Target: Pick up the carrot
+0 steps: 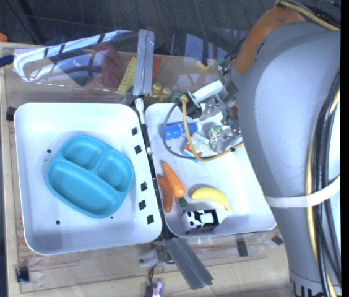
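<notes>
- The big grey arm with its orange band (pixel 255 33) blocks the right side of the right-hand shallow white bin (pixel 249 218), hiding that bin's right wall
- The pincer (pixel 215 125) sits low over the far part of the right bin amid cables and shiny clutter (too tangled to read, so I cannot tell how it is set)
- A small blue object (pixel 173 131) lies just left of the pincer, its shape hard to make out
- The orange tapered carrot (pixel 172 179) lies near the left wall of the right bin, well apart from the pincer; a second, darker orange piece (pixel 164 193) lies touching its left side
- A yellow banana (pixel 210 197) lies just right of the carrot, above a small black-and-white object (pixel 200 219) at the near wall
- The left white bin (pixel 32 228) holds a blue plastic divided plate (pixel 91 175)
- The wooden counter (pixel 7 166) carries both bins; crumpled clear plastic (pixel 69 57) lies along its far edge, with dark floor beyond
</notes>
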